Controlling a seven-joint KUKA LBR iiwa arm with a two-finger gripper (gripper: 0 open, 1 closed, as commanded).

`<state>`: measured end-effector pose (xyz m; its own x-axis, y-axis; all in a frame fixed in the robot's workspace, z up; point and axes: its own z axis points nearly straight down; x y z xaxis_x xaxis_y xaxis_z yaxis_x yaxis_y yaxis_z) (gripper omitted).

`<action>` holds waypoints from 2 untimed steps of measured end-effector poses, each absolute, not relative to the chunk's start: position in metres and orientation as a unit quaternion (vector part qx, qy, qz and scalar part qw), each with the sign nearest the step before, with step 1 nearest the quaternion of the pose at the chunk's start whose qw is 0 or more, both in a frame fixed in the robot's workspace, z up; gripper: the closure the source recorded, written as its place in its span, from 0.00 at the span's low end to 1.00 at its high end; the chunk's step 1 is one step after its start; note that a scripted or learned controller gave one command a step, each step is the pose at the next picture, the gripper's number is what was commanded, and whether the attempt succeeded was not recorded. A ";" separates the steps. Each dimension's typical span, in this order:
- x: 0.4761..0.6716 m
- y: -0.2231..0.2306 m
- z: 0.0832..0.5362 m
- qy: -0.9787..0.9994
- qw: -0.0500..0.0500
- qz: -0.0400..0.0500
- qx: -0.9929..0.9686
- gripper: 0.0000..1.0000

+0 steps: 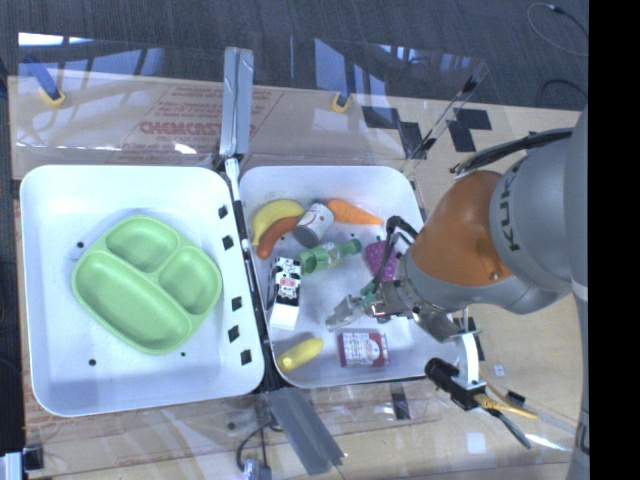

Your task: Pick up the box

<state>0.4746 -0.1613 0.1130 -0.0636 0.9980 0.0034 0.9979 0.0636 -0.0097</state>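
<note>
box point(286, 290): black-and-white carton, lying at the left wall of the right bin point(330, 180), just below the banana point(274, 217)
gripper point(347, 311): low over the bin's middle, right of the box, not touching it, fingers look open with nothing between them
left bin point(50, 268): holds the green tray point(148, 283)

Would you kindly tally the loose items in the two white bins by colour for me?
Green: 2, the divided plastic plate and the bottle
Yellow: 2, the banana and the small oblong piece
Orange: 1, the carrot
Black-and-white: 1, the cow-print box
Dark red: 1, the labelled can
Total: 7
</note>
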 end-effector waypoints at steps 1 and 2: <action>0.476 -0.211 0.089 -0.746 0.002 0.001 -0.666 0.00; 0.475 -0.169 0.088 -0.725 0.005 0.002 -0.688 0.00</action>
